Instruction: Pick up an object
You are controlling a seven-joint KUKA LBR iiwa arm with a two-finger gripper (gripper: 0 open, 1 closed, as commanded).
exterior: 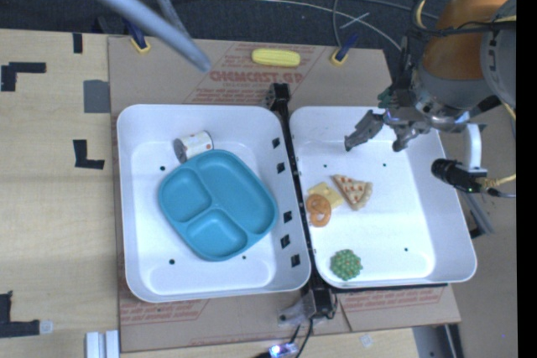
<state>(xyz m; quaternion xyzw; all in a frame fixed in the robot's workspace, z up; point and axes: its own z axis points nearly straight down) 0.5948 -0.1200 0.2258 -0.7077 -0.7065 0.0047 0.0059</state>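
Jaws: we see the gripper [379, 135] with its two fingers spread apart and nothing between them, hanging above the far part of the right bin [449, 260].
Arm: it comes in from the right, its orange band [470, 12] above the wrist.
Things to pick: the right bin holds a pizza slice [352, 190] near the middle, a small round pretzel-like piece [319, 209] just left of it and seemingly touching it, and a green broccoli-like piece [346, 264] nearer us, apart from the other two.
Left bin: in the left bin [134, 214] lies a blue divided plate [216, 204], with a small cup [193, 146] on its side at the plate's far edge.
Outside the bins: a yellow banana-like thing [275, 57] lies on the cardboard beyond them.
Nearest target: we judge the pizza slice closest to the gripper, a little nearer us and to the left.
Handling: it looks like a light, stiff toy, flat and low, so likely to slip from a shallow hold.
Where to hold: we would close across its narrow width, fingers down near the bin floor; the green piece, being lumpy and standing alone, may be easier.
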